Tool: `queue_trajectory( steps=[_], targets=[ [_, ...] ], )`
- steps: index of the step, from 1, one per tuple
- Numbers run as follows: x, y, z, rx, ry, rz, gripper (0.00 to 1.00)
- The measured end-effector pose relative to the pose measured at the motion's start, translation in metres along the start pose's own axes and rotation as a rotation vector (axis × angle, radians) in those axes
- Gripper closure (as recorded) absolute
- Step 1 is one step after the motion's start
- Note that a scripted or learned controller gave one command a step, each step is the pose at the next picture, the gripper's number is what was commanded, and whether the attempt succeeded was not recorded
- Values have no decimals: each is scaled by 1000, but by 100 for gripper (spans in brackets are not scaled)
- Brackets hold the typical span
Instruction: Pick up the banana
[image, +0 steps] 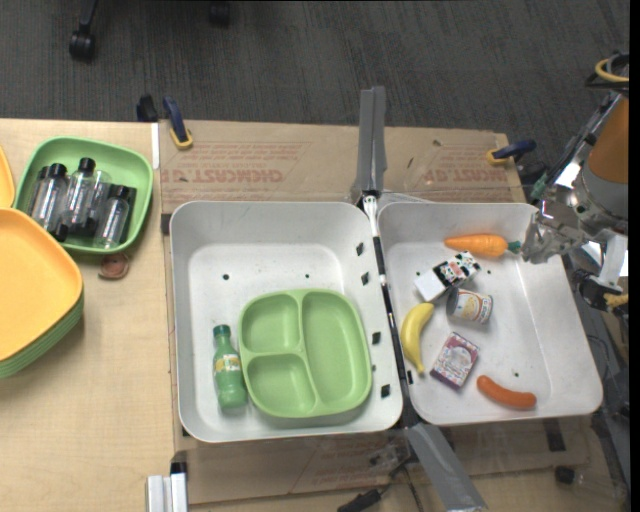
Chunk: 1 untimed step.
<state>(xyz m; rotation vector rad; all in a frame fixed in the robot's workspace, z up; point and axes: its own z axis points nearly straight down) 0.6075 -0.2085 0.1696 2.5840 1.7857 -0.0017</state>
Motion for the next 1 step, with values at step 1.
queue_trajectory(
  steps=[1],
  targets=[
    [-1,0,-9,0,-1,-2,100]
  ],
)
